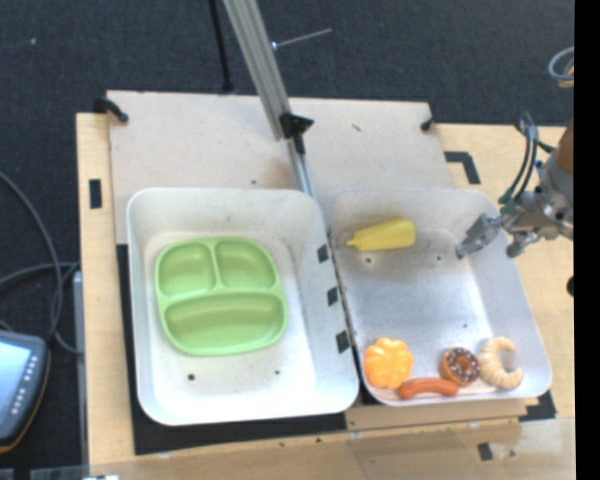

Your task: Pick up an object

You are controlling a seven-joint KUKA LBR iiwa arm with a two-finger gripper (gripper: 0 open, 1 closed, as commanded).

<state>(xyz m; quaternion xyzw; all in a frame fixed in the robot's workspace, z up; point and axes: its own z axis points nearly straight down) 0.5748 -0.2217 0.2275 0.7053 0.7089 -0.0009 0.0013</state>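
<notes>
right bin (420, 288) mid-floor bare, toys along its edges, open empty end effector (500, 236) at right rim

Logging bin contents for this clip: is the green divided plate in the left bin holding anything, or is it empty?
Empty. The green divided plate lies flat in the left bin, and all three compartments show bare green.

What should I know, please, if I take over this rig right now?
Gripper: open, holding nothing, over the right bin's upper right corner.
Right bin: yellow squash near the top; orange pumpkin, red sausage, chocolate donut and cream pastry ring along the bottom edge.
Left bin: a green divided plate.
Done: nothing picked.
Left: descend on an object, likely the squash as the closest, grasp and lift.
</notes>
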